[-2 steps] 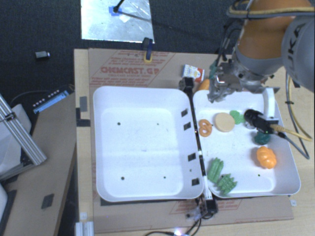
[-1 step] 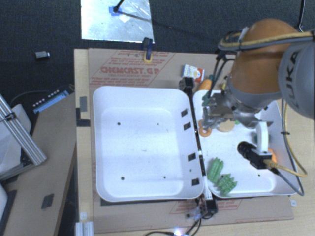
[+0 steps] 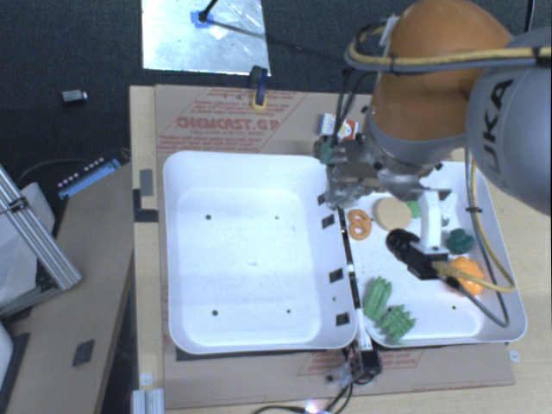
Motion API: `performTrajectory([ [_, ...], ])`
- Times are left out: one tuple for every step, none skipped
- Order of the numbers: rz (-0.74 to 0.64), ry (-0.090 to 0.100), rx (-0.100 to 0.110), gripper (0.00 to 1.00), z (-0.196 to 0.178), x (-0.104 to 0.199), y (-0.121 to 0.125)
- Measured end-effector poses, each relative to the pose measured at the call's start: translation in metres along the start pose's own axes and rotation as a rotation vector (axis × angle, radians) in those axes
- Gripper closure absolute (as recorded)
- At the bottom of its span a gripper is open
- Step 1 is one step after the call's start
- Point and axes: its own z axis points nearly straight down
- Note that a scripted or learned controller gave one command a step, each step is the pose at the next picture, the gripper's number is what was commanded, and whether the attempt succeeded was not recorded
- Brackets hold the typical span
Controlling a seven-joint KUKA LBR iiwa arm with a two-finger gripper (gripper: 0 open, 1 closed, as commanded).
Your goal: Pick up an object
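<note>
The arm's wrist hangs over the back left part of the right bin, and my gripper sits near the divider between the two bins. Just below it lies a brown pretzel, with a tan round disc to its right. I see nothing held in the gripper. Two green ridged pieces lie at the bin's front left. A teal object and an orange object rest toward the right side, partly behind a yellow cable.
The left bin stands beside the right one, with black clips along the shared rim. Both sit on a cardboard sheet. A shiny metal plate lies behind on the dark floor.
</note>
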Motion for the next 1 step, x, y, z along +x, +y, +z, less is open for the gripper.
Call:
performTrajectory([
  [0.002,-0.001,0.001,1.0,-0.0142,0.042,0.0154],
])
